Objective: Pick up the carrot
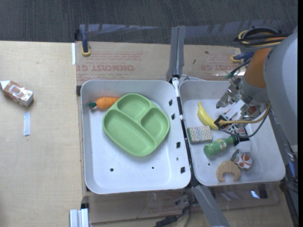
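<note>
The carrot (pixel 103 102), orange with a green top, lies in the left bin (pixel 94 164) near its upper left corner, just beside the green divided plate (pixel 136 123). My gripper (pixel 233 123) is over the right bin (pixel 270 169), low above the items there, close to the banana (pixel 206 116) and the green bottle (pixel 218 146). It is far to the right of the carrot, across the divider between the bins. Nothing is seen between its fingers.
The right bin also holds a speckled sponge block (pixel 199 134), a croissant (pixel 228 170) and a small red-and-white item (pixel 243 161). A small box (pixel 18 93) and a white strip (pixel 26 125) lie on the bench at the far left.
</note>
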{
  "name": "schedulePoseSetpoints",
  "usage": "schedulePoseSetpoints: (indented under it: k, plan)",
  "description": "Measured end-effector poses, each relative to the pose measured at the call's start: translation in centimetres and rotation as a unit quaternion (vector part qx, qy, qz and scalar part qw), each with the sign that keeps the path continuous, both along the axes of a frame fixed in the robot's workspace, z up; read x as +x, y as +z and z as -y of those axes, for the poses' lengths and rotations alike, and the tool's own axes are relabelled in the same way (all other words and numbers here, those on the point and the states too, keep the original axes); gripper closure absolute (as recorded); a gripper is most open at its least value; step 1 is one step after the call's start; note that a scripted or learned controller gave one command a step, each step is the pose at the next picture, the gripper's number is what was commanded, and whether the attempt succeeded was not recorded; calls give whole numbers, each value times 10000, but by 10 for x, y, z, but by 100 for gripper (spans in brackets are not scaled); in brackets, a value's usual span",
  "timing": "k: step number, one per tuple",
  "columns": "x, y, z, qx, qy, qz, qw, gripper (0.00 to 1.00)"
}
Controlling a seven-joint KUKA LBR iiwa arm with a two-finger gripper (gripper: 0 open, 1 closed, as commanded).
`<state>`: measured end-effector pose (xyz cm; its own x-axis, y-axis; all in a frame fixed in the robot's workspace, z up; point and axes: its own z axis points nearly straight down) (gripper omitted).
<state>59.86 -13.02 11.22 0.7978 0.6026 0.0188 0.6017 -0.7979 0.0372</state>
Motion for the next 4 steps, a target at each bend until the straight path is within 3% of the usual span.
schedulePoseSetpoints:
  k: [1,2,3,4]
  plan:
    - [-88,54,36,110,-958,-203,9951,0]
    - [-52,-17,-13,129,-2194,-196,9753,0]
    - [-50,-18,45,274,-1510,-227,9879,0]
    - [-51,-11,48,224,-1495,-225,9882,100]
